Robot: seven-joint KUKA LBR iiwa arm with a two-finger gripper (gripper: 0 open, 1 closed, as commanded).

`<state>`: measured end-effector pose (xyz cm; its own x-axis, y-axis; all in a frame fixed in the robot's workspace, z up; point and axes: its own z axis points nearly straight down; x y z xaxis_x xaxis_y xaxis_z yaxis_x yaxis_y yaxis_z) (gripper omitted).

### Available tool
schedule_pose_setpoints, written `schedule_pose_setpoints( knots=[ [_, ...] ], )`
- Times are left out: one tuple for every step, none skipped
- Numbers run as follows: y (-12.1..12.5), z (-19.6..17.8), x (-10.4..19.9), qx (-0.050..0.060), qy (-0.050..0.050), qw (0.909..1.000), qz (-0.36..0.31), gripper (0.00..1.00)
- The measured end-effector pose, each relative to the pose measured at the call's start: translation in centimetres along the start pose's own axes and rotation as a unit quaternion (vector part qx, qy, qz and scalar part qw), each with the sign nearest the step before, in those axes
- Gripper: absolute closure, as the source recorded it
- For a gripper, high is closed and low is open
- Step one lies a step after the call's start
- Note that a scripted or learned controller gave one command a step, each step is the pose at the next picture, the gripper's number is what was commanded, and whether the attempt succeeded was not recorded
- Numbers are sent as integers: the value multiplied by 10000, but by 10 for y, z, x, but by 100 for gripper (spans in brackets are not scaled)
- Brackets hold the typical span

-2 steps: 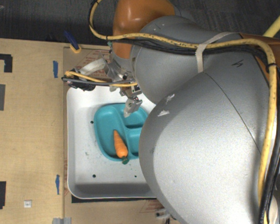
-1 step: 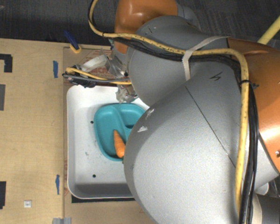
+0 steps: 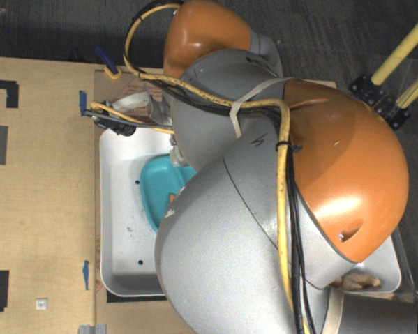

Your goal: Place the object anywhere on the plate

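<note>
Camera view is showing the arm (image 3: 276,222) bulking over the white bin (image 3: 117,193), hiding most of it. Teal plate (image 3: 159,188) is lying inside, partly covered. Hand state: cannot tell. Object's whereabouts: cannot tell, probably masked by the arm.

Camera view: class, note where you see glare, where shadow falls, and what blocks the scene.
Camera view: bright glare patches sit on the arm's orange shell; the grey arm looms large and near, covering most of the white bin; its shadow dulls the bin floor beside the blue plate; the cardboard surface is evenly lit and sharp.
</note>
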<state>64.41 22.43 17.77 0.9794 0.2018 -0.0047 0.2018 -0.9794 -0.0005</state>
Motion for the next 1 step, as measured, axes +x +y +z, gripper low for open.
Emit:
schedule_pose_setpoints(
  knots=[
    [-5, 32, -29, -3, 1, 10000, -17, 100]
  ],
)
